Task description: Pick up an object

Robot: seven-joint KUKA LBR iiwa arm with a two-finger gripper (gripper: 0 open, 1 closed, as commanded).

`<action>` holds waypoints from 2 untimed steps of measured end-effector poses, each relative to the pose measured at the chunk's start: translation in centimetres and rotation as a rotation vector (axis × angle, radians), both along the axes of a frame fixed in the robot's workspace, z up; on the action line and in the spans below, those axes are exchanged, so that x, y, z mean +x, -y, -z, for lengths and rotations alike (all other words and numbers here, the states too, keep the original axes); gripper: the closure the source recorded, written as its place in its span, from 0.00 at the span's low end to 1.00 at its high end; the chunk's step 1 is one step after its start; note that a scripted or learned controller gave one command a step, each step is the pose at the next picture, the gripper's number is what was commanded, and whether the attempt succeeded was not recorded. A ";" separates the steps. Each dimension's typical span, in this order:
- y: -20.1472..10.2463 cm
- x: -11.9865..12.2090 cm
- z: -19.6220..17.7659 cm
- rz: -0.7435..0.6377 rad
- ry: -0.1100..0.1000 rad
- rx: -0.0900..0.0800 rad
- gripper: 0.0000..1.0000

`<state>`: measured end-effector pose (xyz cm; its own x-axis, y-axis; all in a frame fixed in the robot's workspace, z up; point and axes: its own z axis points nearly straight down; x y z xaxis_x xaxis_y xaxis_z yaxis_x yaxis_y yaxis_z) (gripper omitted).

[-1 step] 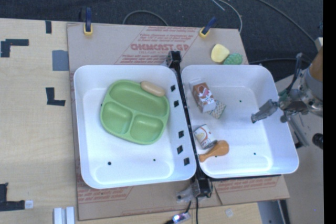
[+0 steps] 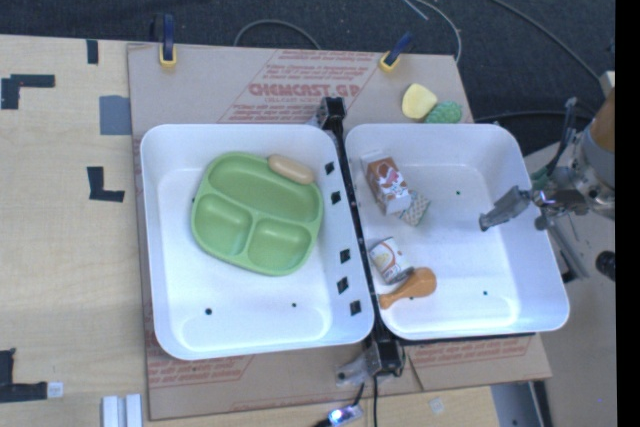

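Tool [image 2: 500, 213] above right bin's [image 2: 520, 153] bare right side

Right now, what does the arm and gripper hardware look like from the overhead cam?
At the right edge: a grey metal gripper with slim dark-grey fingers, on a grey wrist assembly with thin rods or cables beside it. An orange patch sits higher up on the arm. No markings legible.

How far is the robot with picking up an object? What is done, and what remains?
Done: nothing looks picked up yet. The small carton, the packet and the orange wooden piece all lie in the right bin. In hand: the gripper is over the right side of that bin, apart from these things. Left: reach one, grasp it and lift it.
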<state>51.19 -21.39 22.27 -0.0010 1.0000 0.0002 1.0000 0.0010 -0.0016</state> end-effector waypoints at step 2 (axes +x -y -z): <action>-0.8 0.1 12.6 -0.001 -0.006 0.002 0.00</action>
